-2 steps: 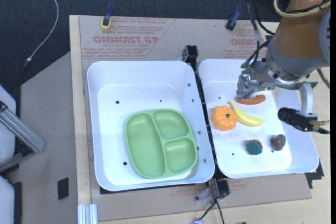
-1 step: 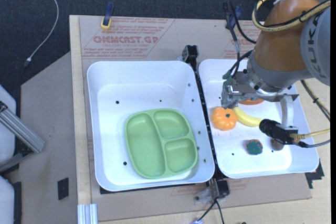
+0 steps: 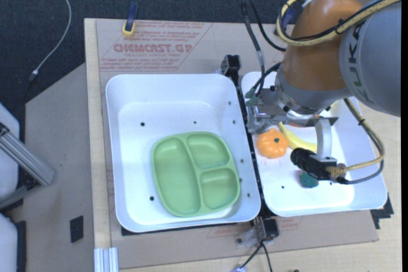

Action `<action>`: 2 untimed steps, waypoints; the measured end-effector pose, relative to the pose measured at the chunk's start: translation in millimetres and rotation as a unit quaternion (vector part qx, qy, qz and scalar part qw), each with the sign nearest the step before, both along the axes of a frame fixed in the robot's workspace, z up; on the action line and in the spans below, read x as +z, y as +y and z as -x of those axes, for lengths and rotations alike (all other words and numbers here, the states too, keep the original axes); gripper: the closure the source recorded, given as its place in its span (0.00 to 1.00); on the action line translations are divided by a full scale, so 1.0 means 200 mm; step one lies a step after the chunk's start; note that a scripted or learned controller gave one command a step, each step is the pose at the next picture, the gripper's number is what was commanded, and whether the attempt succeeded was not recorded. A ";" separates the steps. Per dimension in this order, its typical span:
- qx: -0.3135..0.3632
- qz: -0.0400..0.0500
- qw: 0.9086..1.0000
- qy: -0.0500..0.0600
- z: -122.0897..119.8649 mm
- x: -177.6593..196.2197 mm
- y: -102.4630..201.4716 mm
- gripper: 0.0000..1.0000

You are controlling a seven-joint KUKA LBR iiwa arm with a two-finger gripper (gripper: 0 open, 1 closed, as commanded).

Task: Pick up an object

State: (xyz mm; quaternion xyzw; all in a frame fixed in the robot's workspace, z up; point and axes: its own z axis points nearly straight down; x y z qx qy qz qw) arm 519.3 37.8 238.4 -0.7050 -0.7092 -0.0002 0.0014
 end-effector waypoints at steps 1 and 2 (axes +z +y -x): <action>0.000 0.000 1.000 0.002 0.08 -0.10 0.26 1.00; -0.003 0.001 1.000 0.000 0.08 -0.09 0.25 0.00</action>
